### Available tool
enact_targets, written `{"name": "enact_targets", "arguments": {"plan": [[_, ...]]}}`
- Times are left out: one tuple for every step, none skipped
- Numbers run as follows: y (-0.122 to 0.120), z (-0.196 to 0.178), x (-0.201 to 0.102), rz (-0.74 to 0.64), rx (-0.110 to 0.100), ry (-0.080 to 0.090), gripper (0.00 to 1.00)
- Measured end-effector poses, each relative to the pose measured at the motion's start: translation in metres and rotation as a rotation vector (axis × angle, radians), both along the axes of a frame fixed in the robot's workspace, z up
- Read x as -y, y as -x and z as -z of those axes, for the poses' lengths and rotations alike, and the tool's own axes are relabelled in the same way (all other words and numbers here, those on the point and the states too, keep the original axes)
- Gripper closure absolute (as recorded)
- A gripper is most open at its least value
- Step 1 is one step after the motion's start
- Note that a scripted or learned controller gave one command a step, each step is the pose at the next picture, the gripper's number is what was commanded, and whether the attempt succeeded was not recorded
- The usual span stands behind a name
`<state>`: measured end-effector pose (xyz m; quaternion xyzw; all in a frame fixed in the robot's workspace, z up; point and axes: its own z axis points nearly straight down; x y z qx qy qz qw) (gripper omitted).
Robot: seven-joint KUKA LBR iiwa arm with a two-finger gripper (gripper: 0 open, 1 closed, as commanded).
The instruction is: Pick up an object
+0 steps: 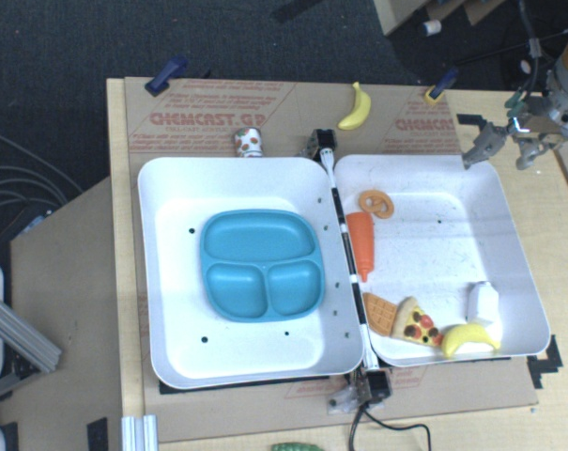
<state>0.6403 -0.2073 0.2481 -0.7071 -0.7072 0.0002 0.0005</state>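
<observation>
Two shallow white bins sit side by side on the bench. The left bin point(171, 346) holds a blue divided plate point(262, 262) with three compartments, lying flat near the bin's middle. The right bin point(509, 242) holds the small objects. A pretzel point(376, 203) lies toward the far left part of it, and just nearer than that an orange carrot point(360, 243) lies lengthwise along the bin's left wall. At the near edge a waffle piece point(380, 314) touches a pizza slice point(415, 323), and just right of the slice a yellow banana point(468, 339) rests against the near wall. A white block point(483, 301) stands a little farther back, close to the banana. Outside the bins, on the bench's far side, a second banana point(356, 110) lies between the two, and a small patterned cup point(249, 142) lies beyond the left bin's far rim. The gripper point(505, 152) hangs over the far right corner of the right bin, above its rim, well apart from every object inside. Its two fingers are spread wide with nothing between them.
</observation>
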Motion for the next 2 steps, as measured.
{"name": "enact_targets", "arguments": {"plan": [[-0.02, 0.141, 0.013, -0.002, -0.004, -0.006, 0.0], [-0.021, 0.129, 0.014, -0.004, 0.001, -0.001, 1.0]]}}
